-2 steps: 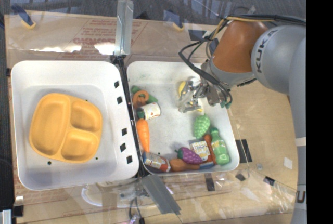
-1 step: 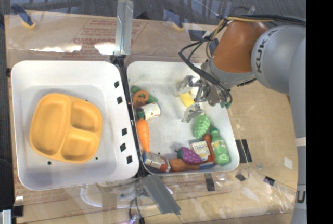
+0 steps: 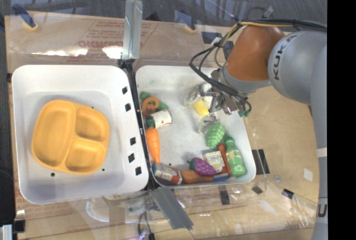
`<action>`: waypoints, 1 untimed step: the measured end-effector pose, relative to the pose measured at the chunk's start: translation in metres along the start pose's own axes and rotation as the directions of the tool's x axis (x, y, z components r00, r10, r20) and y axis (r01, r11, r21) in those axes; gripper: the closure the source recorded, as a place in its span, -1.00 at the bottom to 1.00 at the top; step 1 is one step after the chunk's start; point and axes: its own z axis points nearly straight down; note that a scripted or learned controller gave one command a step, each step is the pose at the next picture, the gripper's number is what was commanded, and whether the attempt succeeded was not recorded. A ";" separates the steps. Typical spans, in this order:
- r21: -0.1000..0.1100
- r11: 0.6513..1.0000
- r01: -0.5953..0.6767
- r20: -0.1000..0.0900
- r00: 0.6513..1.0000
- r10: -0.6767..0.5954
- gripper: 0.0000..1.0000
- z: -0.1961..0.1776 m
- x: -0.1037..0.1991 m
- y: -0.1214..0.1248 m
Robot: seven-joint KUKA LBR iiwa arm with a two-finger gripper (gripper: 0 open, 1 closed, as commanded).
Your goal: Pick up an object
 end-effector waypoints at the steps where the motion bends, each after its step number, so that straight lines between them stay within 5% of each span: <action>1: -0.001 0.995 -0.103 0.000 0.995 0.103 -1.00 0.001 0.041 0.010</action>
